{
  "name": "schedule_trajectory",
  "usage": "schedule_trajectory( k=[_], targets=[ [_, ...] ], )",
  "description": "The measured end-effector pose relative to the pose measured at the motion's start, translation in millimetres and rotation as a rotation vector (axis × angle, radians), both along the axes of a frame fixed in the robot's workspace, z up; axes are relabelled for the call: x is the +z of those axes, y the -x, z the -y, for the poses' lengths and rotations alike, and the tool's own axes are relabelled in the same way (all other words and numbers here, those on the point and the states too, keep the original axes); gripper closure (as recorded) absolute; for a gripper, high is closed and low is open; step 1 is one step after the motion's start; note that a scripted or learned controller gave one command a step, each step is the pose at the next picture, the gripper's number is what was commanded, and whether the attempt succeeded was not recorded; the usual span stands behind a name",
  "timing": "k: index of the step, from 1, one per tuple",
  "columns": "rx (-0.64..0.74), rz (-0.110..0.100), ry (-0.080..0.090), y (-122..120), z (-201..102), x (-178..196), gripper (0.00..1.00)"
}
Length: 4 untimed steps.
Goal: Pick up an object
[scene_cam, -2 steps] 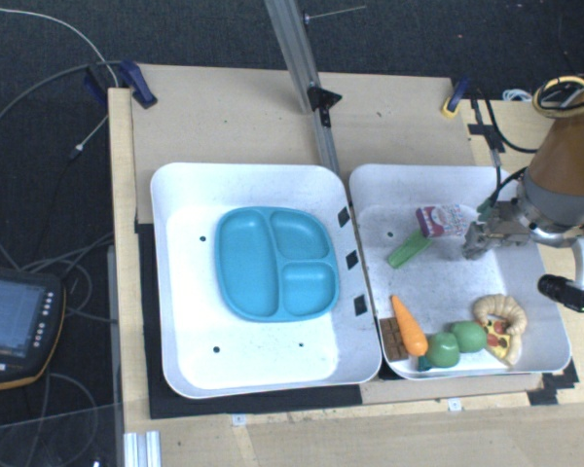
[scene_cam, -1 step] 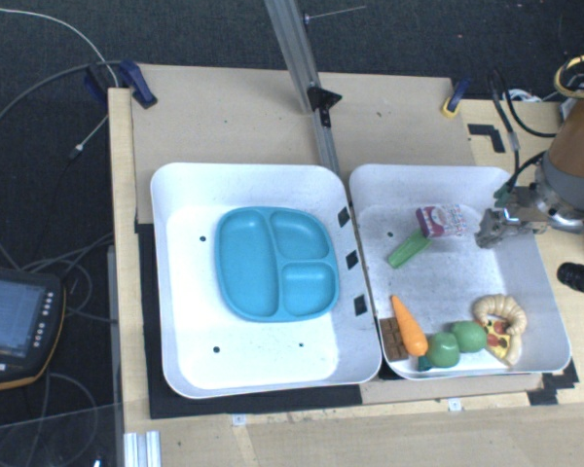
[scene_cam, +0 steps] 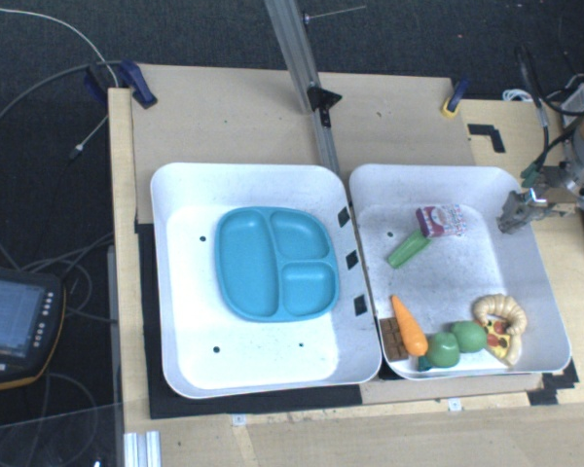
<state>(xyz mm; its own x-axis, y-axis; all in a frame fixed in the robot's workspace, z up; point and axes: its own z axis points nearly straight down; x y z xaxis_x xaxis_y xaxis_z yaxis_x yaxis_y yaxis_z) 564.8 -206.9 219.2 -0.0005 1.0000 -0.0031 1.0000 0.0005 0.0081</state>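
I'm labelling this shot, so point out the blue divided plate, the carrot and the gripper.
blue divided plate (scene_cam: 245,266), camera view, its large left compartment.
carrot (scene_cam: 409,327), camera view, middle of its orange body.
gripper (scene_cam: 512,218), camera view, its fingertips at the right bin's edge.

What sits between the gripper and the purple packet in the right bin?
Nothing visible. The gripper hangs over the right bin's far right rim, and the purple packet lies to its left across bare bin floor. The green cylinder lies beyond the packet, not between them.

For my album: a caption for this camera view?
Gripper at right bin's edge; blue tray in left bin.
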Motion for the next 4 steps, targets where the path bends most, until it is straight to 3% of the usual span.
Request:
schedule_trajectory(
  k=[1,3,4],
  targets=[
    [0.001,0.000,0.000,-1.7,0.3,54.9,1.00],
    [0.006,-0.010,-0.006,-20.0,-113.6,50.0,1.00],
    [0.006,-0.012,-0.006,-13.6,-167.7,34.7,1.00]
  ],
)
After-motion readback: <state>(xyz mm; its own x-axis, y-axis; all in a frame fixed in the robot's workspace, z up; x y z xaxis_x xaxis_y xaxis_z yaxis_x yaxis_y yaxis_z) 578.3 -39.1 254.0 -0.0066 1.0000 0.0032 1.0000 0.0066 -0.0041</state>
